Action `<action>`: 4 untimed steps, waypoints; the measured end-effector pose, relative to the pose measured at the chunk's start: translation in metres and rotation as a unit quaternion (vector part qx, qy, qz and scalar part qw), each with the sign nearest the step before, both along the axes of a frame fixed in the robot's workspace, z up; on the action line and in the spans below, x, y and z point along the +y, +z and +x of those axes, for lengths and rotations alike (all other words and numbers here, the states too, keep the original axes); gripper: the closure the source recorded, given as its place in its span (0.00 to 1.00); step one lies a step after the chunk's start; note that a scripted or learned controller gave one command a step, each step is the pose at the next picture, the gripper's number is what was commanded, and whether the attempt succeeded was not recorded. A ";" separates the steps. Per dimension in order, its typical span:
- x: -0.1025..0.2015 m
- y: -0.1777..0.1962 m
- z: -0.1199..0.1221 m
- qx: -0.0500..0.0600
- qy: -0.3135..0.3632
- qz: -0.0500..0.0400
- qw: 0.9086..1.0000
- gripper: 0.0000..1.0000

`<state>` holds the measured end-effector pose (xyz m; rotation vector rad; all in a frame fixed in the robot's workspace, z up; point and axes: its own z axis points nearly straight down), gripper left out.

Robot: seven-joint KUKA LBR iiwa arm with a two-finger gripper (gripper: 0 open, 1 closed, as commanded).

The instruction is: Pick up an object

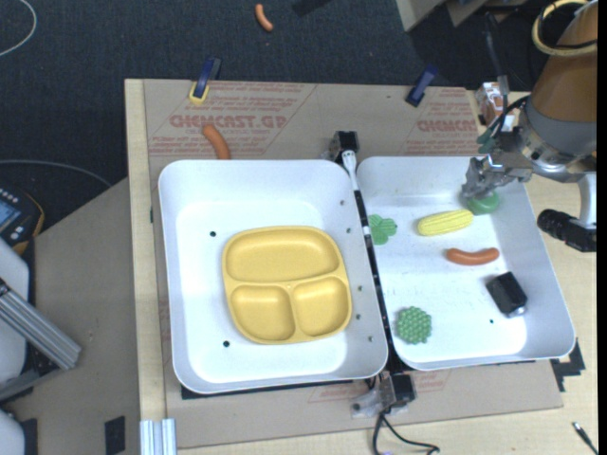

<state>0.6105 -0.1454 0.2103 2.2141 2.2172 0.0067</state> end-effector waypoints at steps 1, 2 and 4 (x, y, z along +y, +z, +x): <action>0.000 0.016 0.001 0.002 0.000 0.000 1.000 1.00; 0.060 0.022 -0.015 0.005 0.002 0.003 1.000 1.00; 0.161 0.010 -0.041 0.007 0.002 0.003 1.000 1.00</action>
